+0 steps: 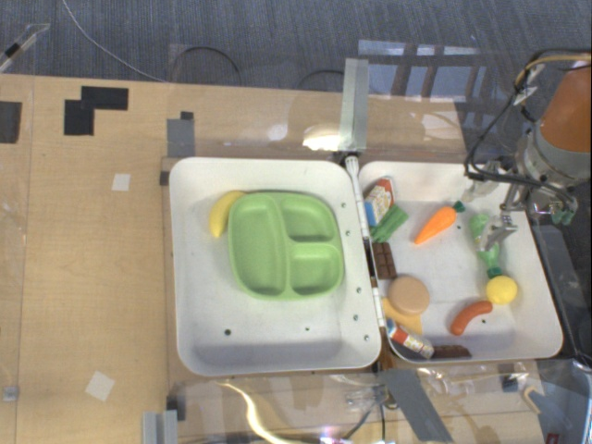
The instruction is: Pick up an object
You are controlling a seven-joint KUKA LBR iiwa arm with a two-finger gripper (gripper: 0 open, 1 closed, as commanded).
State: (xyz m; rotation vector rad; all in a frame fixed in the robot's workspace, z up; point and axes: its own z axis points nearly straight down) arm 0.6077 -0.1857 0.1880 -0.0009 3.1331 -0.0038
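At the right of the frame, the gripper [497, 232] is being held low over the right bin [546, 326], just above a green toy [480, 226]. Whether the fingers are released or clenched cannot be told. A carrot [437, 225] is lying left of it, a lemon [501, 289] and a red sausage [471, 316] below it. In the left bin [194, 322], a green divided plate [285, 244] is resting with a banana [220, 213] touching its upper left edge.
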